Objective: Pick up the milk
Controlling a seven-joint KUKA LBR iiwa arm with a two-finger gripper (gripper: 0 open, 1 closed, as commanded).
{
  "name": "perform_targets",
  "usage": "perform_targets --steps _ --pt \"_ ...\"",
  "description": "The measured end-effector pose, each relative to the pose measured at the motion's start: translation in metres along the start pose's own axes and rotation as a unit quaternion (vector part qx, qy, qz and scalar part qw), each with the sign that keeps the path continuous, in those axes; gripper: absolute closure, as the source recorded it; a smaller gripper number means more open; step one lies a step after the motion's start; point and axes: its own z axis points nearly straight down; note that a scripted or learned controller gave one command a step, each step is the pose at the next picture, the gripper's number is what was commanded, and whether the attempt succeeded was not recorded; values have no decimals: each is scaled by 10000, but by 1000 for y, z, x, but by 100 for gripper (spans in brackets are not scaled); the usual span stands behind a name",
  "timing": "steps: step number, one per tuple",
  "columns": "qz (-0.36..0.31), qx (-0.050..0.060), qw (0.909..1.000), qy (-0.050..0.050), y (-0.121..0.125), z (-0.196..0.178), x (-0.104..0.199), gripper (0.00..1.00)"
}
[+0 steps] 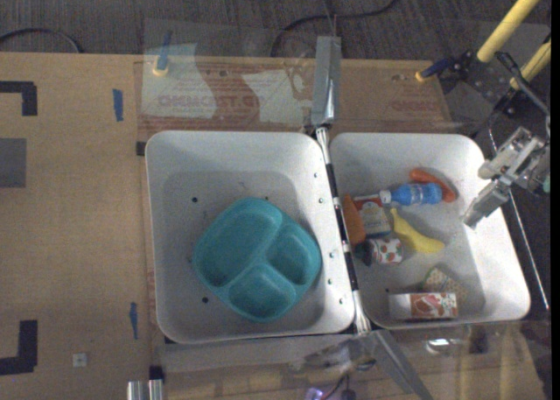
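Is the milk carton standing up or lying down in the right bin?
Lying down. The milk carton rests flat on its long side near the front wall of the right bin, its printed face turned up.

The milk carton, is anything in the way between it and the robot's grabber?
Nothing visible blocks it. The milk carton lies flat near the right bin's front wall. The gripper is above that bin's right edge, with bare bin floor between. A small patterned item sits just behind the carton.
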Motion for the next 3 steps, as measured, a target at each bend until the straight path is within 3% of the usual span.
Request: perform_targets --steps 1,2,3 --pt "170 4 9999 14 49 125 39 0" --pt "173 3 9998 14 49 125 38 0" --pt "-344 -6 9994 -1 115 194 -39 0"
